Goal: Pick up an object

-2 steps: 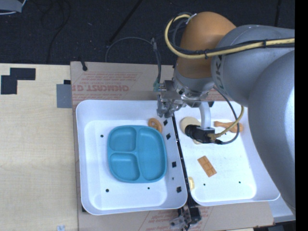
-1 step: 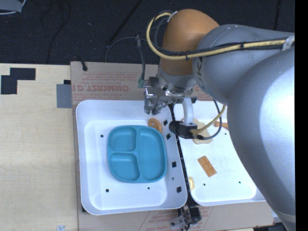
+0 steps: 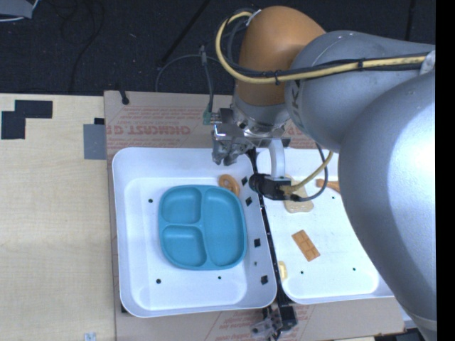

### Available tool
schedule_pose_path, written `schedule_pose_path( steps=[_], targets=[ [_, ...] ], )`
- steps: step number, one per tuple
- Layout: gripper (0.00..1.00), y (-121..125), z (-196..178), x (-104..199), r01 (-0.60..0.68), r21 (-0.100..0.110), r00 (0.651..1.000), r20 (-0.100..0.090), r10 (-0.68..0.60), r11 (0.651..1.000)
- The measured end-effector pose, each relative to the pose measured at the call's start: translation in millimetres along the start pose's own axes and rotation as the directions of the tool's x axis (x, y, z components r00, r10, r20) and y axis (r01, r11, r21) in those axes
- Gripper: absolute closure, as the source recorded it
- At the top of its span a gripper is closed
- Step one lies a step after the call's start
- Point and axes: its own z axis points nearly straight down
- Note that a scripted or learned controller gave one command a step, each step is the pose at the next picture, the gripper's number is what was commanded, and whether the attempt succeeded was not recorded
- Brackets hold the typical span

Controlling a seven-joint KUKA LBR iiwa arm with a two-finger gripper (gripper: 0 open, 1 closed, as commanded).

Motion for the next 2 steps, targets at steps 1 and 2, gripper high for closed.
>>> schedule_pose_path(
  steps=[1, 2],
  targets=[
    [1.00, -8.4, -4.2, -1.6, -0.002, 0.003, 1.000, 0.001, 0.002, 1.000],
    [0.00, -8.2, -4.0, -1.3, -0.001, 0.002, 1.000, 0.001, 0.001, 1.000]
  ],
)
